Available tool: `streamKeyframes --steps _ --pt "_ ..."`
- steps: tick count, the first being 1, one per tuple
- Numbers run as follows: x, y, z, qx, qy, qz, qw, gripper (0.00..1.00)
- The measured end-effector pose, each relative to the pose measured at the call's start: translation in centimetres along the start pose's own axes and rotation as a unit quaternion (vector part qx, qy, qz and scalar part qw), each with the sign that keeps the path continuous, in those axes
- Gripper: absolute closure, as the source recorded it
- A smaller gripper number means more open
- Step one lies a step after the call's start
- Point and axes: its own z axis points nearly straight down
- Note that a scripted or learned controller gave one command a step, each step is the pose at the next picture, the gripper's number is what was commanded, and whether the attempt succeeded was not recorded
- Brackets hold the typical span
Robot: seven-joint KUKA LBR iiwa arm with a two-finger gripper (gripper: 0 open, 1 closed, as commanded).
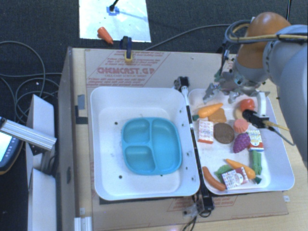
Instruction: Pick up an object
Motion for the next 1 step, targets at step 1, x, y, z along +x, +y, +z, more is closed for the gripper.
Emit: streamKeyframes --steps 1 --pt "-0.92 -1.22 5.23 -0.002 -0.001 0.000 1.0000 0.00"
